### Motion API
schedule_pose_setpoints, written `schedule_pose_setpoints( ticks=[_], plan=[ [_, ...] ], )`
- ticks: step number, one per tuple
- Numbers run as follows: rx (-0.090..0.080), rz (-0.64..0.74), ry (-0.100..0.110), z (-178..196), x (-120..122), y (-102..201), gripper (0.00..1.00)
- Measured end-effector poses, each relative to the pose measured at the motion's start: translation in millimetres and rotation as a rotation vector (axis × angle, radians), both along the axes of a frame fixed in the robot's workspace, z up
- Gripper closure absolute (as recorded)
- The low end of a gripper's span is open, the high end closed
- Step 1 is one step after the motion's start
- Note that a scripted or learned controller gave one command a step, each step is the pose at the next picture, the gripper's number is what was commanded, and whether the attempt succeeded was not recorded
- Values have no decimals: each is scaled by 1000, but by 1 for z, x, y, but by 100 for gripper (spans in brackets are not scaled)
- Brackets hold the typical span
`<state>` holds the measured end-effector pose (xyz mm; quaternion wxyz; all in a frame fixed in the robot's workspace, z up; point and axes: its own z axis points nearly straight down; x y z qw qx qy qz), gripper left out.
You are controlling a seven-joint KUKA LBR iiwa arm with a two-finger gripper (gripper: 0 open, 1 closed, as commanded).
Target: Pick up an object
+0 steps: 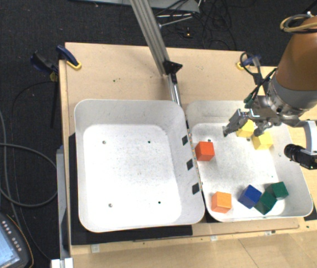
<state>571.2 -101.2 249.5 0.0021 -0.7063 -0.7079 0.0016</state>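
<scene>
My gripper [246, 125] hangs over the back of the right bin [292, 172], its two dark fingers spread open. A yellow block [247, 129] shows in the gap between them, with space left on its left side. A second yellow block [263, 141] lies just to the right of it. Further left an orange-red cube [205, 150] sits near the bin's left wall. Along the front of that bin lie an orange cube [221, 201], a blue cube [251, 196] and two green cubes [267, 203] [279, 190].
The left bin [86, 149] adjoins the right one. A slanted metal pole [150, 29] crosses the bench's back. Clamps sit at the bench's back corners [69, 57] [248, 62]. A black fitting [301, 154] juts from the arm over the right bin's rim.
</scene>
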Motion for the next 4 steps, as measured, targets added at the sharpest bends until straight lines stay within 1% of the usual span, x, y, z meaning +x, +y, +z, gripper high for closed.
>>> schedule_pose_setpoints(
  ticks=[1, 2, 3, 4],
  plan=[
    [-1, -2, -5, 3, 1, 0, 0],
    [0, -2, 0, -44, -3, 7, 0],
    [-1, -4, 1, -101, -11, -1, 0],
    [0, -3, 1, -155, -12, 0, 0]
  ],
)
